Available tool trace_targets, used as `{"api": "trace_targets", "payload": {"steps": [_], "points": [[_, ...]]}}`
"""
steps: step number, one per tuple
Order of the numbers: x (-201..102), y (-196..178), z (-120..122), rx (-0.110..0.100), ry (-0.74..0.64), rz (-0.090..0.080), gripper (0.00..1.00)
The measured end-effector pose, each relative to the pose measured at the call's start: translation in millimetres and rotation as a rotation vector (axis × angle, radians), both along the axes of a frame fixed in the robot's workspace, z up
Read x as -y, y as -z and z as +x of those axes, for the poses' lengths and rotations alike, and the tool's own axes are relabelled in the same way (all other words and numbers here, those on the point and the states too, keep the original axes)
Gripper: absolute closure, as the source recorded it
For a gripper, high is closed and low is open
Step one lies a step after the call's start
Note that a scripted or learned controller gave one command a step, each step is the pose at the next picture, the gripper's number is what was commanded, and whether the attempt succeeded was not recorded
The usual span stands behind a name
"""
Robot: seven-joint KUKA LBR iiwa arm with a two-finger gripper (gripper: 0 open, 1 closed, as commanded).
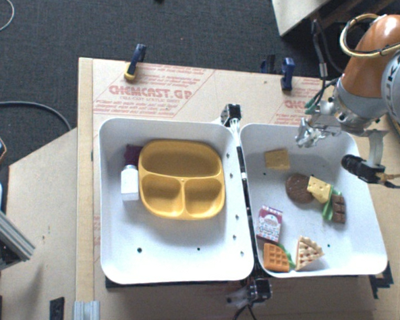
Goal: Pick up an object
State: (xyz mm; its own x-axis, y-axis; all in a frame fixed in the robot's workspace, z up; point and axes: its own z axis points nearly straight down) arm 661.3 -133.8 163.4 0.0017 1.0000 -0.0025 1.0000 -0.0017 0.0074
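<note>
Two white bins sit on the tabletop. The left bin holds a yellow divided plate at its centre, with a small white bottle touching its 9 o'clock edge. The right bin holds a tan square at 11 o'clock, a brown disc and a cheese wedge at centre, a red carton, and two waffle pieces at 6 o'clock. The jaws hover above that bin's 12 o'clock rim, slightly apart, holding nothing.

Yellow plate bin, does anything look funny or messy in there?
A little. The yellow divided plate sits flat, but a small white bottle and a dark purple thing are squeezed against its left edge. Nothing spilled or broken.
</note>
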Motion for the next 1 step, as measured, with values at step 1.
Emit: {"api": "trace_targets", "payload": {"steps": [1], "points": [[0.8, -44.9, 5.8, 0.001, -0.002, 0.0, 1.0]]}}
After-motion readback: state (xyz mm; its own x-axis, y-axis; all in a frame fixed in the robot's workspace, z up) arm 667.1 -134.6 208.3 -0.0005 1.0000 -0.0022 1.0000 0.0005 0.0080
